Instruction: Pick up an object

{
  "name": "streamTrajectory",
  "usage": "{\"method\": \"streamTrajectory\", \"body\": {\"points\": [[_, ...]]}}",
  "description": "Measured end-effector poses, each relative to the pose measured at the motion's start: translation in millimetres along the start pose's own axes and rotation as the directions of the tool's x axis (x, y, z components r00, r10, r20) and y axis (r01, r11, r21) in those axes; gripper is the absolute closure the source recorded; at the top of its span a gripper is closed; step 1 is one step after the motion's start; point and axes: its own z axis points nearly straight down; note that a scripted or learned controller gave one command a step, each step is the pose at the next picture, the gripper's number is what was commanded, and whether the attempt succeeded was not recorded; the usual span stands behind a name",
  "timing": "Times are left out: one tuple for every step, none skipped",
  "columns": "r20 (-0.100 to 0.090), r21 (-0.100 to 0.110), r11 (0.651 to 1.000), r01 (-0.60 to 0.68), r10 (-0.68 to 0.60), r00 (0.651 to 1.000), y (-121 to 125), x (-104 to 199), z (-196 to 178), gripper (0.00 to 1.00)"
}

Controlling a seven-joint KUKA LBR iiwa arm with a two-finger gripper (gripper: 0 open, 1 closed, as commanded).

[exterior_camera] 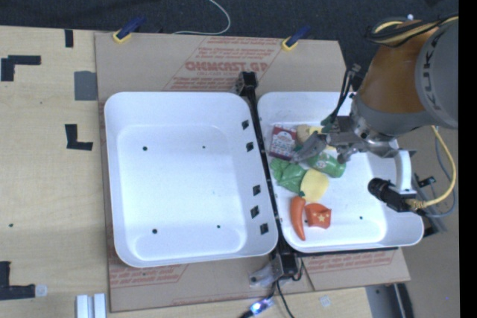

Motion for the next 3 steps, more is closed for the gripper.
{"method": "streamTrajectory", "body": {"points": [[0.003,-0.02,1.0,0.001,0.0,1.0,-34.0,-4.3,-269.4,0.0],[0.003,-0.003,1.0,0.0,0.0,1.0,-33.5,-3.9,-269.3,1.0],[-0.002,0.015,1.0,0.002,-0.002,1.0,-24.9,35.8,-86.5,1.0]]}}
